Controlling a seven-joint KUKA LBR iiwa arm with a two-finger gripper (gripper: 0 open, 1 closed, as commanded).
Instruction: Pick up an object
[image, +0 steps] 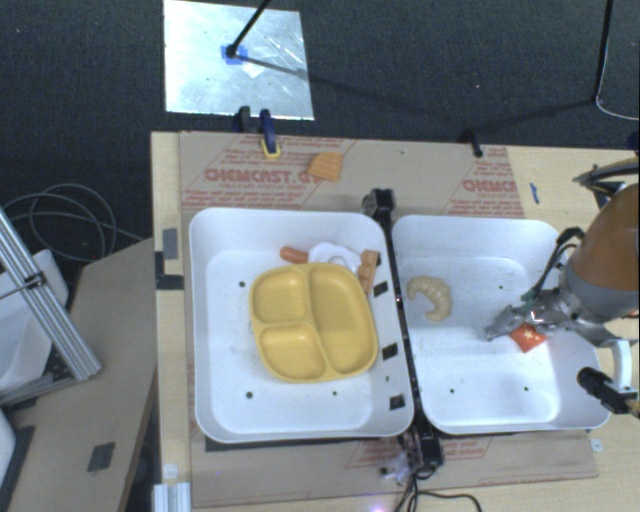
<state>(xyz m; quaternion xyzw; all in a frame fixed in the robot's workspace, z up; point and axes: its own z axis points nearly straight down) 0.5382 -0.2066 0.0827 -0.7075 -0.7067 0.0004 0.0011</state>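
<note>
Gripper (512, 328): lower right, finger state unreadable.
Small orange-red block (528, 339): touching gripper; likely light, rigid; grasp its flat sides.

Two shallow bins are sitting side by side on a bench (170, 180), touching along their inner edges. In the left bin (215, 400), a divided plate (312, 322) is lying near the middle. Just behind the plate, a sausage-shaped piece (294, 255) is lying to the left, a small block (369, 264) is sitting to the right, and a ring-shaped item (335, 257) is resting between them. In the right bin (470, 400), a croissant (431, 296) is lying toward the left side, and a small wedge-shaped object (528, 339) is lying toward the right, directly beneath the gripper (512, 322), which is reaching in from the right. Behind the bins, a flat piece (325, 165) is lying on the bench.
</note>
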